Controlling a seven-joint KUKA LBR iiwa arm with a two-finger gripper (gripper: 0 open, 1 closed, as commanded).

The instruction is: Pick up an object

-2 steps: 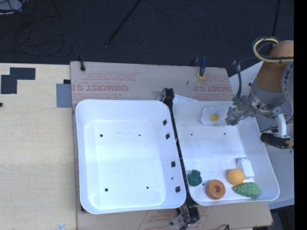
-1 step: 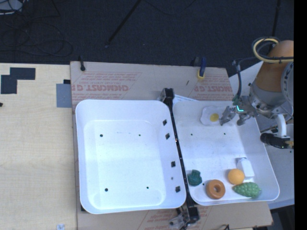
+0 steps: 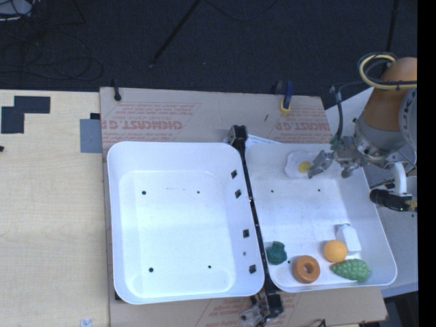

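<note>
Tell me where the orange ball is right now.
The orange ball lies in the right bin, near its front right corner, with the donut to its left, the green bumpy toy just in front and a small white block behind.

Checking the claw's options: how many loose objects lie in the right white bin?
6: fried-egg toy at the far end; dark green lump, orange ring, orange ball, small white block, light green bumpy piece along the near end.

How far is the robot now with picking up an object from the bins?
Nothing looks picked yet. The gripper is at the far side of the right bin, beside the fried egg toy, apparently approaching it. The orange ball, donut, green grapes and dark green toy lie at the near edge. Grasping and lifting remain.
</note>
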